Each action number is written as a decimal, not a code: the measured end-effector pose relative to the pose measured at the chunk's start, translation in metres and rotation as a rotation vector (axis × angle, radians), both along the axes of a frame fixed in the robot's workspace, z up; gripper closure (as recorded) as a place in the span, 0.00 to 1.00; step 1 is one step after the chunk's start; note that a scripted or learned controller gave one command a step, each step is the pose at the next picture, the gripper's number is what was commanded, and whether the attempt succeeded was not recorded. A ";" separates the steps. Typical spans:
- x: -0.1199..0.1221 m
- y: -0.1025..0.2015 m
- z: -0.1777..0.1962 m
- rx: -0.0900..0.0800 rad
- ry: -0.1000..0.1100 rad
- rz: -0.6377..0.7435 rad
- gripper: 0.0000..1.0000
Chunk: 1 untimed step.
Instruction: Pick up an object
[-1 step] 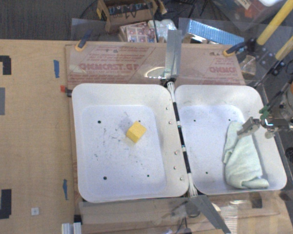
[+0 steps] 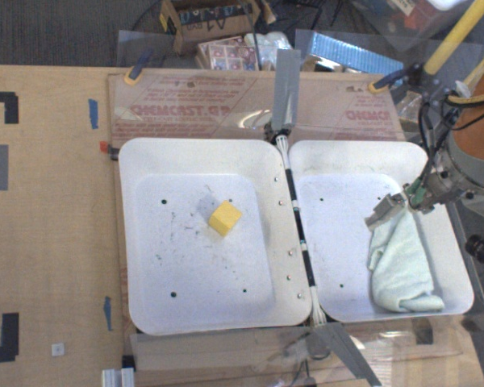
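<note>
A small yellow block (image 2: pixel 224 218) lies near the middle of the left white bin (image 2: pixel 145 168). In the right white bin (image 2: pixel 339 168) a pale green cloth (image 2: pixel 402 264) lies crumpled along the right side. My gripper (image 2: pixel 394 206) reaches in from the right and sits low at the upper end of the cloth, touching or nearly touching it. The cloth's top edge runs right up under the gripper, and the view does not settle whether it is gripped.
A grey strip (image 2: pixel 287 95) runs between the bins toward the back. Clear plastic sheeting (image 2: pixel 194 107) and clutter with a cardboard box (image 2: pixel 210 10) lie behind the bins. Black cables (image 2: pixel 430 127) hang by the arm at the right.
</note>
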<state>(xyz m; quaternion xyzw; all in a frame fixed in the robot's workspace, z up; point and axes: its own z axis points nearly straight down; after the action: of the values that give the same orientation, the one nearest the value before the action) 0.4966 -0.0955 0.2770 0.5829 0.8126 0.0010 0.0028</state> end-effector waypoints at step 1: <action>0.001 -0.002 0.011 -0.002 -0.005 -0.004 1.00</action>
<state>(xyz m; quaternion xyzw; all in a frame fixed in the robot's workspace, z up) 0.4974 -0.0977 0.2875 0.5846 0.8113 0.0019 0.0054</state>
